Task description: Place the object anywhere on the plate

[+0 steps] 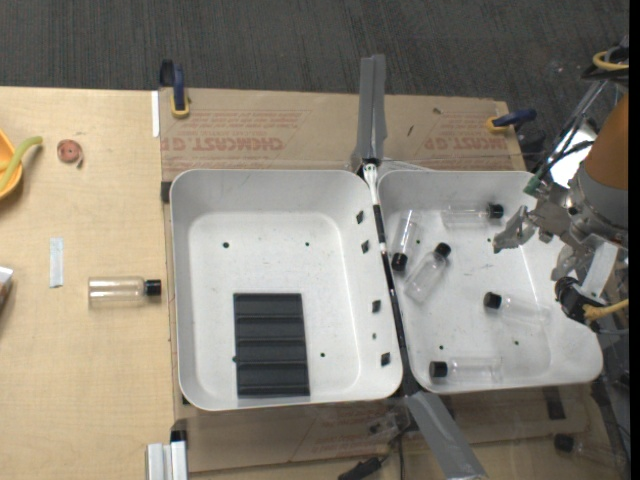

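While the arm [605, 168] leans in from three o'clock, its gripper [520, 230] hangs over the upper right part of the right bin [575, 368]; whether that hand is apart or together, I cannot tell. Five clear bottles with black caps lie in the right bin: one [470, 213] at twelve o'clock, just beside the gripper; a second [403, 243] along the nine o'clock wall, cap downward; a third [427, 270] just right of it, tilted, with its cap toward one o'clock; a fourth [512, 306] near the middle, at four o'clock of the third; a fifth [465, 370] lying flat at six o'clock. None of them sits between the gripper's tips. At six o'clock in the left bin [185, 268] lies the plate [270, 345], a dark ribbed slab with nothing on it. Out on the bench [80, 388], at nine o'clock of the left bin, another bottle [122, 289] lies on its side.
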